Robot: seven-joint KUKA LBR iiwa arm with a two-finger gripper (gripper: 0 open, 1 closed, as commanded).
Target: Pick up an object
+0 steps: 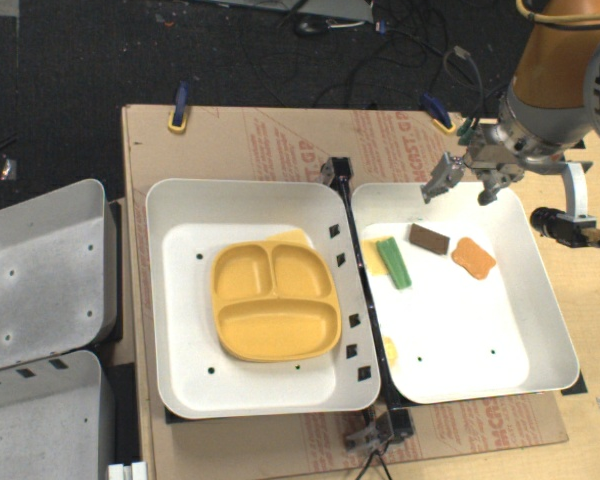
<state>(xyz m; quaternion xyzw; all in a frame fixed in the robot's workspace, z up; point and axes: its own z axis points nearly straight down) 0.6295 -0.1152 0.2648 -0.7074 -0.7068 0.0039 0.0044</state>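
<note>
- Objects you could pick lie in the right bin [540, 368]: a green block [394, 263] near its left wall, a dark brown block [429, 238] just beside it toward the back, and an orange piece [473, 258] to the right of that. All three rest on the bin floor, apart from one another.
- Your pincer [462, 185] hangs over the back edge of the right bin, above and behind the brown block. Its two fingers are spread, with white bin showing between them and nothing gripped.
- Judging by this, you have none of the pick done: no object is lifted or touched. Left to do are the descent onto one piece, the closing and the lift.
- The brown block sits nearest under the pincer, so it looks the likeliest target, though you cannot be sure from this view.
- The left bin [180, 368] carries a yellow divided tray [276, 301], well away from the arm [560, 58].
- Writing: the cardboard sheet [250, 133] under the bins on the counter bears red printed lettering along its back and front edges, upside down or slanted here. It is too broken up for you to read with confidence, and no brand can be made out.
</note>
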